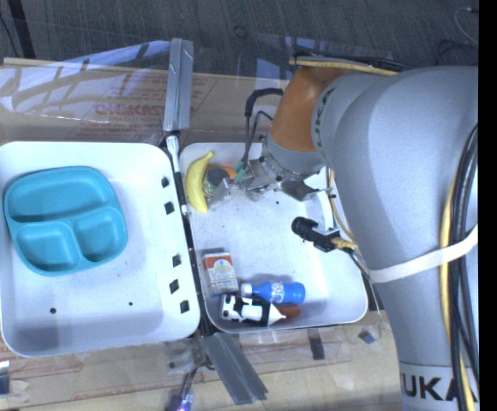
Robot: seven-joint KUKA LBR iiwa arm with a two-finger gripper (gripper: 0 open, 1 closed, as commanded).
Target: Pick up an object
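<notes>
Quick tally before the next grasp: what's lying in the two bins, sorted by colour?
Blue: 2, tray and bottle
Yellow: 1, banana
Orange and white: 1, carton
Black and white: 1, toy
Total: 5 clear; a small dark thing beside the banana is too obscured to class.

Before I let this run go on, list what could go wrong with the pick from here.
1. The hand is in the far corner of the right bin, close to the banana and a small thing beside it; it may nudge both and grip neither.
2. The bin's corner wall is near, so the hand could scrape it.
</notes>
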